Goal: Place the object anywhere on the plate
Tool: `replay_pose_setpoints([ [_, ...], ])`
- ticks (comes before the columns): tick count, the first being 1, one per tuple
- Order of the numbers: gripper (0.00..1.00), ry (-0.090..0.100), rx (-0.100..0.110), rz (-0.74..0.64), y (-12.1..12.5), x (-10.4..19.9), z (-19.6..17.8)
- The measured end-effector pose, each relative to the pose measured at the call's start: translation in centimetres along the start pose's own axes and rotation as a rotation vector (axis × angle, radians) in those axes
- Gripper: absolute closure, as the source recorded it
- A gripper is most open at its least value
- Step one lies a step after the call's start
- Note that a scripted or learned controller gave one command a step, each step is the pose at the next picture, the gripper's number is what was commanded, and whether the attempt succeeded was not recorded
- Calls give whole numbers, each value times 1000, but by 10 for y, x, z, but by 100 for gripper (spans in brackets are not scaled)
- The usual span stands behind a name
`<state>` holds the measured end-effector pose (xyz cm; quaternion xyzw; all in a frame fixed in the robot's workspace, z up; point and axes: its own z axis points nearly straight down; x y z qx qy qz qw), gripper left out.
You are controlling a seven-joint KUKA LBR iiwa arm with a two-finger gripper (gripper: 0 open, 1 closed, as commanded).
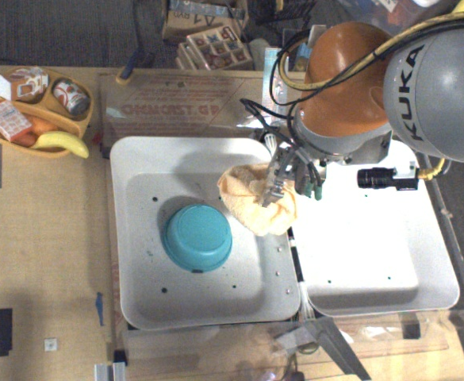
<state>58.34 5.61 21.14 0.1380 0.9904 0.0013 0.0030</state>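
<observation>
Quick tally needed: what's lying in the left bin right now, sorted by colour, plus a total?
Teal: 1, the upturned bowl-shaped plate
Pale yellow: 1, the crumpled cloth, under the gripper
Total: 2

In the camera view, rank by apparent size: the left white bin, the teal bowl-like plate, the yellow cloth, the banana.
1. Left white bin
2. Teal plate and yellow cloth: look alike, and the gripper covers part of the cloth
3. Banana

cloth (251,201): soft, crumpled | bowl (198,237): smooth teal plastic | bins (136,213): matt white
</observation>
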Motion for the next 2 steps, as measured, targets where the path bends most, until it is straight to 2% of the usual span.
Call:
replay_pose_setpoints([
  [1, 100, -1, -1, -274, 45, 10, -14],
  [2, 0, -2, -2, -273, 45, 10, -15],
])
